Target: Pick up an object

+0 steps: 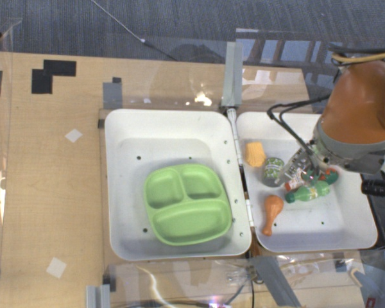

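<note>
Overhead slanted view of the bench with two shallow white bins side by side. The left bin (125, 172) holds a single green divided tray (187, 204), lying flat and slightly turned, with three compartments that look bare. The right bin (346, 230) holds the loose candidates for picking: a yellow-orange block (255, 153) near the dividing wall, a small clear round jar (273, 170) just beside it, an orange drumstick-shaped toy (271, 212) lying toward the near edge, and a green bottle (310, 192) lying on its side with a small red piece (287, 185) close by. The arm reaches in from the right, its orange band and grey wrist covering the far right of this bin; the gripper (306, 169) sits low over the cluster, between the jar and the green bottle, apparently touching or just above them. Whether the pincer is spread or pressed together cannot be told here, as glare and clutter obscure it, and nothing is visibly pinched. Judged from this pose, the step in hand is the descent to grasp. To do it well, the gripper should centre on one item alone, probably the bottle taken across its narrow body, keeping clear of the jar so that neighbours are not pushed aside, and should close fully before lifting straight up.
</note>
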You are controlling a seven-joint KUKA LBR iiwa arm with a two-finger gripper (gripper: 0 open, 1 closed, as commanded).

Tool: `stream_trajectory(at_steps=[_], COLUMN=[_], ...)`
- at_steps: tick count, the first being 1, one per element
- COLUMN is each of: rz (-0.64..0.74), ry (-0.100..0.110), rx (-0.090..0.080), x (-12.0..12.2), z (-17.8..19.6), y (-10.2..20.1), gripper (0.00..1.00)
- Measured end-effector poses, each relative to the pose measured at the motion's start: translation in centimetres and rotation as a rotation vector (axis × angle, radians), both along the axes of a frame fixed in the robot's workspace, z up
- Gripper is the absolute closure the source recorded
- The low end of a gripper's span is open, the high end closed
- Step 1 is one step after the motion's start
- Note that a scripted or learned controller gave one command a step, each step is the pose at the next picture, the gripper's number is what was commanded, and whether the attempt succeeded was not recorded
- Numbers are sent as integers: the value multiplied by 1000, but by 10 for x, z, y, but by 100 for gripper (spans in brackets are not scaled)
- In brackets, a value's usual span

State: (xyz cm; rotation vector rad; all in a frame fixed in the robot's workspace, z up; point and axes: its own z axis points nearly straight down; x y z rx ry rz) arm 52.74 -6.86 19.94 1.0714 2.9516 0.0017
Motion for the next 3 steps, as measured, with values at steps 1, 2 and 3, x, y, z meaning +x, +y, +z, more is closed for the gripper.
stream_trajectory(at_steps=[1, 2, 3], rz=[-128, -527, -632], ry=[0, -13, 0], rx=[0, 0, 1], x=[-20, -16, 2], z=[-102, -109, -16], y=[-56, -35, 71], gripper=[100, 100, 100])
